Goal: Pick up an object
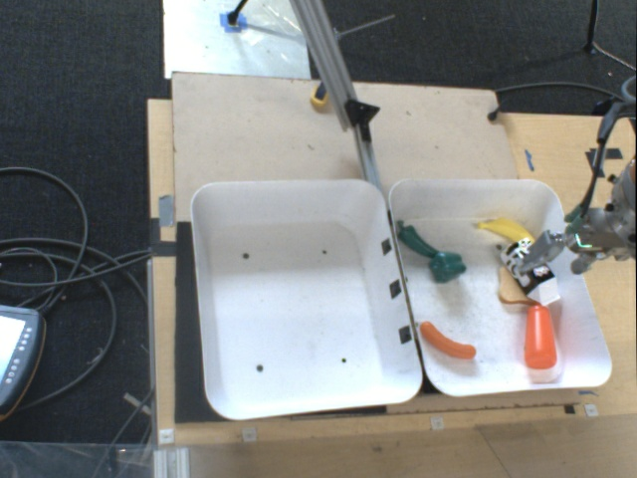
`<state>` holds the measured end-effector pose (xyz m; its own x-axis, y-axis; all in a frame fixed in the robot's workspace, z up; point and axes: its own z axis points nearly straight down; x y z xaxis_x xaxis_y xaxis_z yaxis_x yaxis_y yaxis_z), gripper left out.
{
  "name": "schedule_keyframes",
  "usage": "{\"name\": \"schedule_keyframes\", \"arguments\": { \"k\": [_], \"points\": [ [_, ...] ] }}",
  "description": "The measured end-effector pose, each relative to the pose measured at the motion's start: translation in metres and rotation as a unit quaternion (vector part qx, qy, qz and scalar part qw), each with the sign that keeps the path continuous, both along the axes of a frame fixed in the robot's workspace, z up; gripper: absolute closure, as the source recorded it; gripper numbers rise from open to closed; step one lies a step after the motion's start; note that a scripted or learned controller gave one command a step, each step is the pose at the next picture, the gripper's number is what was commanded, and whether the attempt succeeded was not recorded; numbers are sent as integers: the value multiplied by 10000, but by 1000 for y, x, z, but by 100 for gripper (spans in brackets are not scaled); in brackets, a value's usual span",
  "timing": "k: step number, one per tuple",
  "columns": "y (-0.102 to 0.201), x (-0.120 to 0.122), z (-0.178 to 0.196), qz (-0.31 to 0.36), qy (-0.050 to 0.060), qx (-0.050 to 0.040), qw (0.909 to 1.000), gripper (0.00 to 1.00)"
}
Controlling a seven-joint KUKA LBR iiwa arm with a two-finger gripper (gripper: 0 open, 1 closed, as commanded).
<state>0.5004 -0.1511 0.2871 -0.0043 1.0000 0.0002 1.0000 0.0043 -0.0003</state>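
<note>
While the yellow banana (pixel 506 231) lies flat and curved at the right bin's (pixel 478 195) far right, nothing is lifted yet | tool (pixel 530 263) low just beside it, over a tan slab (pixel 512 290); tool's spread cannot be told | grasp and lift left | orange carrot (pixel 539 338), orange sausage (pixel 448 342), green piece (pixel 432 254) nearby.
</note>
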Motion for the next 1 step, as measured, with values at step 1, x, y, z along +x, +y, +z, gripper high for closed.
{"name": "schedule_keyframes", "arguments": {
  "k": [1],
  "points": [
    [0,1,2,-5,-18,-2,10000,0]
  ]
}}
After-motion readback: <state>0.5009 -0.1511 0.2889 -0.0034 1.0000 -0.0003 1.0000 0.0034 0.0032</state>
